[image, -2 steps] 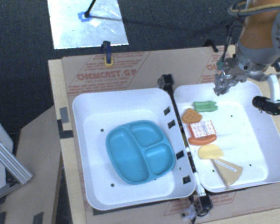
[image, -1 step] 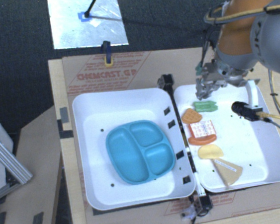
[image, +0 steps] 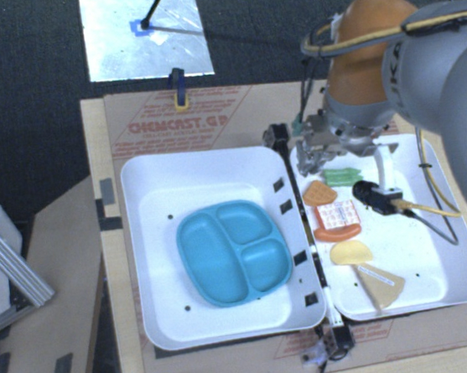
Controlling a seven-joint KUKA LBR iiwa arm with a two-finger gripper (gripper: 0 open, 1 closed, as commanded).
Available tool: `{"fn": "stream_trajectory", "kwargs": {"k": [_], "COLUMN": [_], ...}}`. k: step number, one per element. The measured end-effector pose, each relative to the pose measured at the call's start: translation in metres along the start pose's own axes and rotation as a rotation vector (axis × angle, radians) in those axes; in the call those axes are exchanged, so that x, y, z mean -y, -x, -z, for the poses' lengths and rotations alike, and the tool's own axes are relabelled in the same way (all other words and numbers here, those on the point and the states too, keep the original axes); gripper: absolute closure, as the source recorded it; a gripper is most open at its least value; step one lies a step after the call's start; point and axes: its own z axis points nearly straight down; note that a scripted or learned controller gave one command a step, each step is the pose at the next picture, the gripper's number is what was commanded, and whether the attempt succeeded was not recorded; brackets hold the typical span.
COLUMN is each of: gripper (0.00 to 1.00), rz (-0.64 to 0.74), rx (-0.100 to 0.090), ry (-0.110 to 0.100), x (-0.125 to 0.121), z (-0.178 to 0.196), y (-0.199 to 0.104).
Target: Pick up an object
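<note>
The metal two-finger gripper [image: 313,159] hangs over the flat green bean-shaped piece [image: 343,176], whose long axis lies left-right; its grip state is unreadable.

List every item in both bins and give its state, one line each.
blue divided tray: flat in the left bin, right way up.
green piece: lying in the right bin, beside the gripper.
orange-and-white piece: lying flat.
yellow piece: lying flat.
tan wedge: lying flat, near the front.
</note>
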Motion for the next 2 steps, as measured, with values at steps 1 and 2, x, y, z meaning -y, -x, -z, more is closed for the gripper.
{"fn": "stream_trajectory", "kwargs": {"k": [1,2], "gripper": [1.00,1.00], "rz": [-0.001,-0.001], "rx": [0.000,0.000], "ry": [0.000,0.002], "x": [0.011,0.020], "z": [0.004,0.017], "y": [-0.044,-0.086]}}
